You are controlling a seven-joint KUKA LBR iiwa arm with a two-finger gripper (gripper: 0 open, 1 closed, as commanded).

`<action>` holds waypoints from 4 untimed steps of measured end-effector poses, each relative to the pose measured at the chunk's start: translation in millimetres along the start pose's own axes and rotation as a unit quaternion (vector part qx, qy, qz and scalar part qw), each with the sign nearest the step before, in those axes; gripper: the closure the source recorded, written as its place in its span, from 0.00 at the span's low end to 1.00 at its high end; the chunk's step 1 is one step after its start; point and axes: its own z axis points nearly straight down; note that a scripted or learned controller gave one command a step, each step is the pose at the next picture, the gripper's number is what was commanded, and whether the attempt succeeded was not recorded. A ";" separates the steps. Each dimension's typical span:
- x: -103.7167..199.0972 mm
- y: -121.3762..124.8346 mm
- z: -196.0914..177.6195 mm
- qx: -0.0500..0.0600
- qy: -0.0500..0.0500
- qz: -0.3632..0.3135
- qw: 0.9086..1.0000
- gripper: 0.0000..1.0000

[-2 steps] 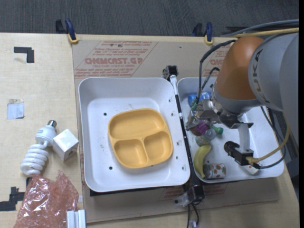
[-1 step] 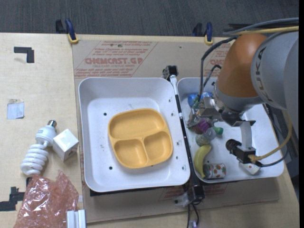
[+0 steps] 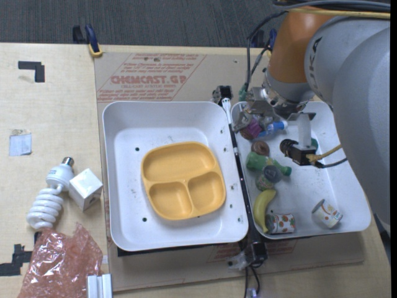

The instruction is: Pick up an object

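Two shallow white bins sit side by side on the bench. The left bin (image 3: 118, 166) carries a yellow divided plate (image 3: 183, 180) lying flat near its middle, its three compartments facing up. The right bin (image 3: 350, 185) holds a scatter of small things: a banana (image 3: 263, 208) along its near left edge, a small printed can (image 3: 282, 223) just beside the banana's lower end at the near edge, and a white cup (image 3: 326, 213) lying on its side toward the near right corner. A green toy (image 3: 267, 164) rests near the bin's middle left, with a round dark-green lid (image 3: 268, 178) just below it and a brown oval piece (image 3: 261, 148) just above. A purple object (image 3: 252, 130) and a blue marker (image 3: 275, 127) lie toward the far left corner.

The grey arm with its orange band (image 3: 294, 42) reaches down over the far part of the right bin. The gripper (image 3: 257, 115) hangs right above the purple object; whether its fingers are spread or closed, or grip anything, I cannot tell.

Outside the bins, on the bench's left side, lie a spiral light bulb (image 3: 49, 197), a white cube (image 3: 85, 188) touching it, and crumpled pink plastic wrap (image 3: 59, 266) at the near edge.
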 end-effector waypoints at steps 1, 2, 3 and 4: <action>-0.6 0.3 -9.6 0.000 -0.001 -0.001 1.000 1.00; -1.2 0.6 -19.2 0.000 -0.002 -0.002 1.000 1.00; -1.8 0.9 -28.8 0.000 -0.003 -0.003 1.000 1.00; -2.3 1.2 -38.1 0.000 -0.004 -0.004 1.000 1.00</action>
